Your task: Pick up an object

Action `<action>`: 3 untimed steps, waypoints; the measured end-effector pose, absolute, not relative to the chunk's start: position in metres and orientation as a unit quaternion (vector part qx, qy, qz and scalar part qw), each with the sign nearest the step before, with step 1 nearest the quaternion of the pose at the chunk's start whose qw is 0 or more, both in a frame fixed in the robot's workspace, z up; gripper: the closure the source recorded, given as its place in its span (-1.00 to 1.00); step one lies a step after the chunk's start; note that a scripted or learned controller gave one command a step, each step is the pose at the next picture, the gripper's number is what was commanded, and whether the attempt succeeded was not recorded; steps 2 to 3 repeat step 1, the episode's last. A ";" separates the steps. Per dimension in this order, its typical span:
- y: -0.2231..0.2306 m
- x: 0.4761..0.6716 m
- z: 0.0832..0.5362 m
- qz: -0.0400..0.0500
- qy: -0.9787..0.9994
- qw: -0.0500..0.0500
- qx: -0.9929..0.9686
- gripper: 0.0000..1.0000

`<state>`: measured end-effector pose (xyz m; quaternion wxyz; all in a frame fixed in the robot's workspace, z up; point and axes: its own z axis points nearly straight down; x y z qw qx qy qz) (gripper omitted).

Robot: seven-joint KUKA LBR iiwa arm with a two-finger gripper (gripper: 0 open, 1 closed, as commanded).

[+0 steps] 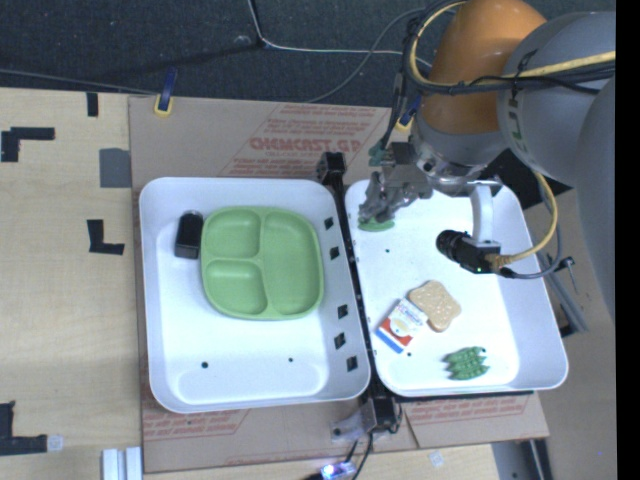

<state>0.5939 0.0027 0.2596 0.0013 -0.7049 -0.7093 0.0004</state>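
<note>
While I watch from the overhead camera, I start at the left, where the left bin [160, 298] sits on a sheet of brown cardboard [290, 138]. A small black block [188, 235] lies near its upper left corner, just beside and touching the left edge of a green divided plate [263, 263]. That plate has three compartments and lies flat, filling much of the upper half of the bin.

A row of black clips [340, 288] runs down the seam where the two bins meet. Past it, in the right bin [520, 318], a small green flat piece [376, 222] lies near the upper left corner. The gripper [384, 200] is right over it, its tip down at or just above that piece; I cannot tell from this angle how the tool is set or whether anything is in it.

Lower in the same bin, a small red, white and blue packet [399, 326] lies touching a tan slice of toast [435, 305] on its right. Below those, near the lower right corner, sits a leafy green toy vegetable [466, 362], apart from the rest.

Farther right, a black cylindrical part [462, 248] hangs off the arm over the bin's upper right area, with a yellow cable looping from it. The grey arm [560, 68] with its orange band [480, 48] comes in from the upper right.
</note>
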 end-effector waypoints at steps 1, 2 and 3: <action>0.059 0.565 0.249 0.001 -0.709 0.002 -0.705 1.00; 0.059 0.565 0.249 0.001 -0.709 0.002 -0.705 1.00; 0.059 0.565 0.249 0.001 -0.709 0.002 -0.705 1.00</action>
